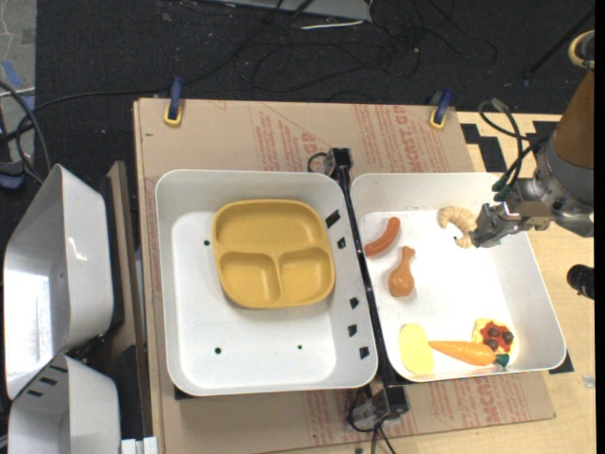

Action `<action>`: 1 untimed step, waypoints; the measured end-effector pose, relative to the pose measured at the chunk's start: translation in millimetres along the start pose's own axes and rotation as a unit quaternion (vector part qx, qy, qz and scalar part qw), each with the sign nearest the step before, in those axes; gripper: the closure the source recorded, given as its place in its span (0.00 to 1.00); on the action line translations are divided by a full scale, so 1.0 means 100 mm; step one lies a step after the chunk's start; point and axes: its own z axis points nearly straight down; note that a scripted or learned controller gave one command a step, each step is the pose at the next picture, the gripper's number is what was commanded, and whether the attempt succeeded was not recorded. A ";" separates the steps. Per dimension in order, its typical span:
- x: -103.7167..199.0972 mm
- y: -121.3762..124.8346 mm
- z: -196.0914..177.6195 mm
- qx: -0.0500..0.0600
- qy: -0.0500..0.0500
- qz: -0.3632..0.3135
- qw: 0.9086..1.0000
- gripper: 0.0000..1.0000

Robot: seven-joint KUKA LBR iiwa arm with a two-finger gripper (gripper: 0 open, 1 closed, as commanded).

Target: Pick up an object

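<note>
Toys lie scattered in the right bin [529, 253]: a red sausage [382, 237] near the divider, a brown drumstick [402, 272] just below it, a pale yellow piece [414, 348] at the near edge touching an orange carrot [463, 353], and a small red, yellow and green piece [494, 335] just beside the carrot's tip in the near right corner. A tan, curled piece [457, 219] sits toward the far right of this bin, and that is where my jaws [482, 233] are, low over the bin floor and just beside or touching it (I cannot tell which from this slant). The other toys are well apart from that spot, and only the bin's right wall stands close to my wrist.

The left bin [180, 282] holds a yellow divided plate [274, 253], lying flat near its middle.

My arm [567, 168] reaches in from the right, wrist angled down and leftward toward the tan piece. Whether my jaws are spread or pressed together, I cannot tell; they are dark and small here.

Both bins rest on a brown cardboard sheet [284, 135] covering the tabletop. Red printing runs across it, too slanted to read. Two yellow clamps [173, 112] pin its far edge.
</note>
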 end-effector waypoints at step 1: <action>0.52 -0.01 0.02 0.003 0.002 -0.002 1.000 1.00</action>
